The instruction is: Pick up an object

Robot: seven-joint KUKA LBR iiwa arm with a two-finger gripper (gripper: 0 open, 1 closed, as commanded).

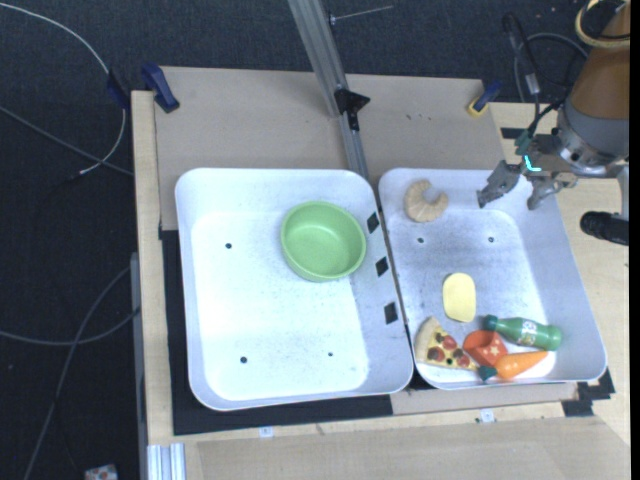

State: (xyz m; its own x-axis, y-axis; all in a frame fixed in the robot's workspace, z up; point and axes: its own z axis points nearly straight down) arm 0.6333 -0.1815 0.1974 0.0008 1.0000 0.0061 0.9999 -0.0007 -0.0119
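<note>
Nothing is picked yet: gripper (518, 185) is spread wide and unloaded above right bin (556, 253), croissant (426, 201) nearest.

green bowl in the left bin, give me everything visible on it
The green bowl is a round, pale green, plastic-looking dish, upright with its opening up and nothing inside. It sits on the floor of the left bin, in the upper right part near the divider, touching only the bin. The gripper is off over the right bin.
</note>
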